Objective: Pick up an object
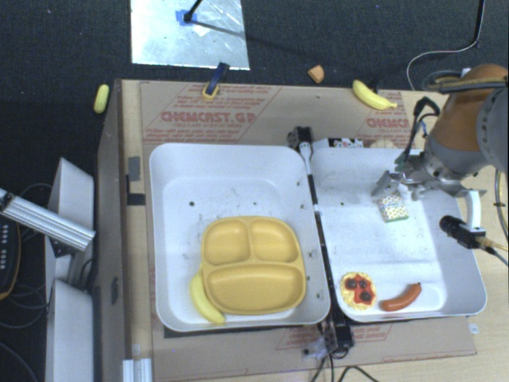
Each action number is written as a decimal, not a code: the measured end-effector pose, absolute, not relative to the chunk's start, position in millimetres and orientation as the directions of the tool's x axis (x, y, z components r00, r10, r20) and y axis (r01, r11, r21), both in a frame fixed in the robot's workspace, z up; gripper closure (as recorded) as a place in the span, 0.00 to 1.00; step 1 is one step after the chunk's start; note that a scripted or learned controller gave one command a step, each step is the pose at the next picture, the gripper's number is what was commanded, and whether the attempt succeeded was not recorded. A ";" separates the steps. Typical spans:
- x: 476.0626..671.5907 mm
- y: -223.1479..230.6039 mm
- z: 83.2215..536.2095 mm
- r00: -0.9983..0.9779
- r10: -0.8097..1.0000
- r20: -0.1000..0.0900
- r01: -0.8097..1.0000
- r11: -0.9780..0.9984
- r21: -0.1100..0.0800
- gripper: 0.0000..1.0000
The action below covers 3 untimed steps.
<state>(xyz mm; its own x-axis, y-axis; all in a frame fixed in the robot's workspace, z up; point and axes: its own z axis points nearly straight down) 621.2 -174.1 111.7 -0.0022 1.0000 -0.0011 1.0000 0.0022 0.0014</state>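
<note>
Block (pixel 393 208), small and speckled, lies in the right bin (pixel 461 293), directly under my tool (pixel 395 189); I cannot tell whether the tool pinches it.

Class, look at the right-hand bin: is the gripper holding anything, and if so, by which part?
It cannot be told. The gripper sits directly above a small speckled block in the right bin, touching or nearly so, but no grasp on the block is visible.
</note>
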 end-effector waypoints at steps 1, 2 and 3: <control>622.4 -174.2 123.0 -0.004 1.000 -0.002 1.000 0.004 0.005 1.00; 622.4 -174.2 122.8 -0.004 1.000 -0.002 1.000 0.004 0.005 0.00; 625.0 -186.2 97.8 -0.001 1.000 -0.001 1.000 0.001 0.002 0.00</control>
<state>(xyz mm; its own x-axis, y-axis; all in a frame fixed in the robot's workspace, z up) 625.0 -186.2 97.8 -0.0013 1.0000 -0.0015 1.0000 0.0013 0.0018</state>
